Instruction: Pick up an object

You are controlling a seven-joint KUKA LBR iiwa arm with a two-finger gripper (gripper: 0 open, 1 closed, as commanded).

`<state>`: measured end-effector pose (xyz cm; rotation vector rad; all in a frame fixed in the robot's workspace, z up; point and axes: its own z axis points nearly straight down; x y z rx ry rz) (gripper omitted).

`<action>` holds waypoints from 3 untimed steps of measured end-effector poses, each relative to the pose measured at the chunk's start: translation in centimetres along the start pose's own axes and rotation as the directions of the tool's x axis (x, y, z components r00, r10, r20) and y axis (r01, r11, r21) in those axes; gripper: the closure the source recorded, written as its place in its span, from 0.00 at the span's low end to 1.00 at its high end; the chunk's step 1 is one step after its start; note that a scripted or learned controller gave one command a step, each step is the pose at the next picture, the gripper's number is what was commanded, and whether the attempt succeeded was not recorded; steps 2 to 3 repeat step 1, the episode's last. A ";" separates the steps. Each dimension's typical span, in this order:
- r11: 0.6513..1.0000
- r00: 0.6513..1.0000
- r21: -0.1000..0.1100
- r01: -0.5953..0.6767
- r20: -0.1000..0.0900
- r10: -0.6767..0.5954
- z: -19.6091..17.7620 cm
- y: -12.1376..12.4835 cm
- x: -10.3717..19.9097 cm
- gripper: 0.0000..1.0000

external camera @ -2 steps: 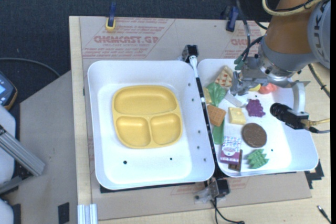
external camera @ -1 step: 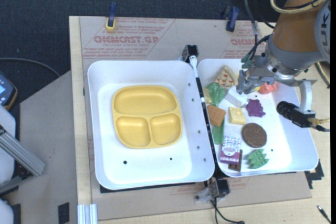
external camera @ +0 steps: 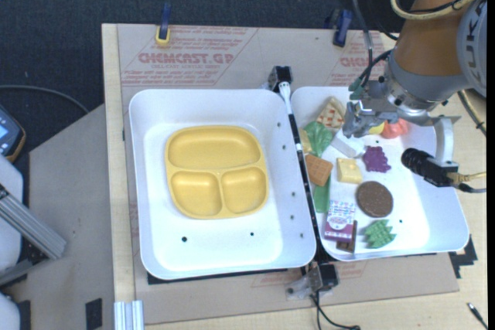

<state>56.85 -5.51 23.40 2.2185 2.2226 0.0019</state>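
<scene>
Now the gripper (external camera: 360,122) hangs low over the far part of the right bin (external camera: 445,232), and I cannot tell from this angle how it stands. Just beside it lies a purple bunch of grapes (external camera: 377,158) (small, toy-like), with a cheese cube (external camera: 349,169) left of the grapes and a brown round cookie (external camera: 375,199) nearer to the camera than the grapes. The left bin (external camera: 147,166) holds a yellow divided plate (external camera: 216,170), well apart from the grapes.
</scene>
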 end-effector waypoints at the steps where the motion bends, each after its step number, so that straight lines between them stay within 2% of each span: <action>1: 1.000 1.000 0.005 -0.003 0.000 0.003 0.9 -1.0 -0.9 1.00; 3: 1.000 1.000 0.005 -0.003 0.000 0.003 0.9 -1.0 -0.9 1.00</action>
